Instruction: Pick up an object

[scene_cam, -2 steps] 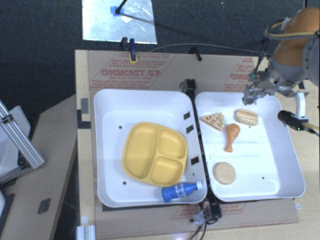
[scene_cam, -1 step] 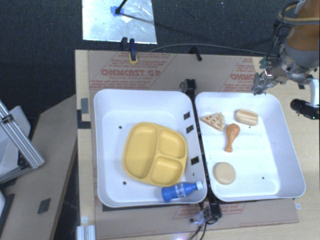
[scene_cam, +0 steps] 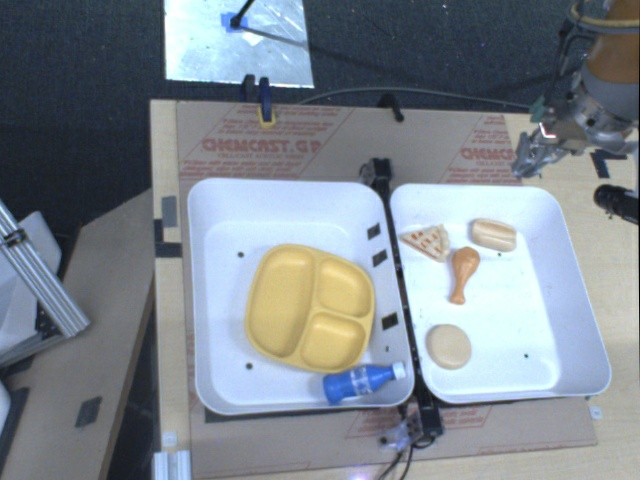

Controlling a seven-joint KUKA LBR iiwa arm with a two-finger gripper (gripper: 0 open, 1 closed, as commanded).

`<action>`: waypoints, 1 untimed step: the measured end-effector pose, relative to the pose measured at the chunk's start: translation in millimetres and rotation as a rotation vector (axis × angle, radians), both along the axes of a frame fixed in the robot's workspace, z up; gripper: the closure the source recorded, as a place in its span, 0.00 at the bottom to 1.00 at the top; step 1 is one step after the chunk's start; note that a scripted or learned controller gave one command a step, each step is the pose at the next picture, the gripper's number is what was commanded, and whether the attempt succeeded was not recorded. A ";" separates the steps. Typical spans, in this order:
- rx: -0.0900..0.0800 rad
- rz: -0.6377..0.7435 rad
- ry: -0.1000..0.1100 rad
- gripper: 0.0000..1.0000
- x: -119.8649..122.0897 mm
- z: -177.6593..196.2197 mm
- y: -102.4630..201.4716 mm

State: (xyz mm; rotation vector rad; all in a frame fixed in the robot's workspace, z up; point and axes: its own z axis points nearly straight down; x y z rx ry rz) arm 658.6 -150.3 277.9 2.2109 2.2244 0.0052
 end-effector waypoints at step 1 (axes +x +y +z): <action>0.002 0.002 0.005 1.00 -24.2 0.2 52.6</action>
